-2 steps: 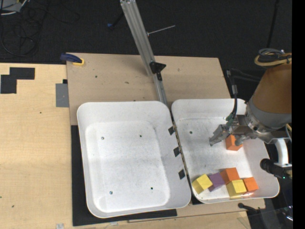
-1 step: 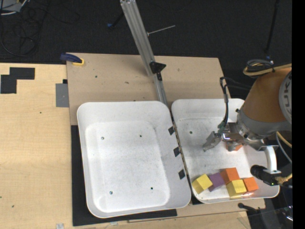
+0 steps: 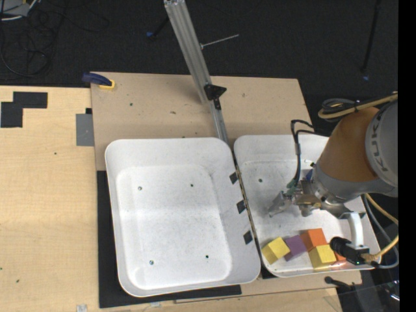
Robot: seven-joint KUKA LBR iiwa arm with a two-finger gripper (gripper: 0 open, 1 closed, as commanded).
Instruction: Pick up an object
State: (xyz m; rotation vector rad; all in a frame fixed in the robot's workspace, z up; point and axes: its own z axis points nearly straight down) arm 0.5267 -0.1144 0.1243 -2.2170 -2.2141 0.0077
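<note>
Two shallow white bins sit side by side on the bench: the left bin [image 3: 172,216] and the right bin [image 3: 266,168], which holds a cluster of blocks at its near edge — a yellow block [image 3: 275,249], a purple block [image 3: 296,246], an orange block [image 3: 314,238] and a second yellow block [image 3: 322,257], all touching or just beside one another. One grey arm [image 3: 354,158] with an orange band reaches in from the right, its gripper [image 3: 286,202] low over the right bin's floor, apart from the blocks and with nothing seen in it; how far it is open cannot be told.
</note>
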